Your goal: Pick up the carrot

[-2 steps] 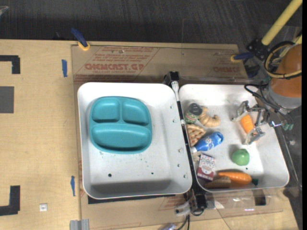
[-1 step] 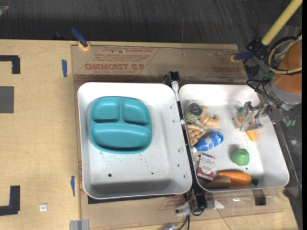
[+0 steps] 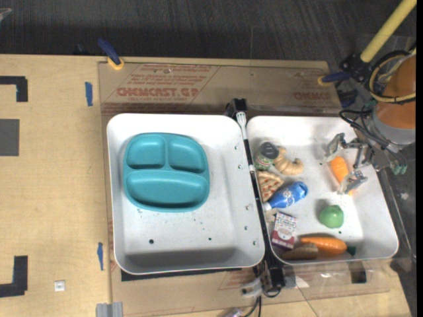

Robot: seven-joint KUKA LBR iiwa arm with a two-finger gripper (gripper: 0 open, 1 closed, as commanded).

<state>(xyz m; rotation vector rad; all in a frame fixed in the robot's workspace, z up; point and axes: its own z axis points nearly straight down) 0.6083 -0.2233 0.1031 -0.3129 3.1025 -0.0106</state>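
Note:
A long orange carrot (image 3: 323, 244) with a green stub at its right end lies along the front wall of the right bin (image 3: 379, 203). My gripper (image 3: 346, 161) hangs over the bin's far right part, well behind the carrot. It is open, one finger (image 3: 336, 143) toward the back and the other (image 3: 355, 177) toward the front. A small orange wedge-shaped piece (image 3: 338, 169) sits between the two fingers. I cannot tell whether they touch it or whether it rests on the bin floor.
A green ball (image 3: 331, 215), a blue packet (image 3: 289, 195), a small red-and-white box (image 3: 284, 229), a dark can (image 3: 267, 152) and tan snack pieces (image 3: 289, 166) share the right bin. The left bin (image 3: 218, 226) bears a teal divided plate (image 3: 166, 171).

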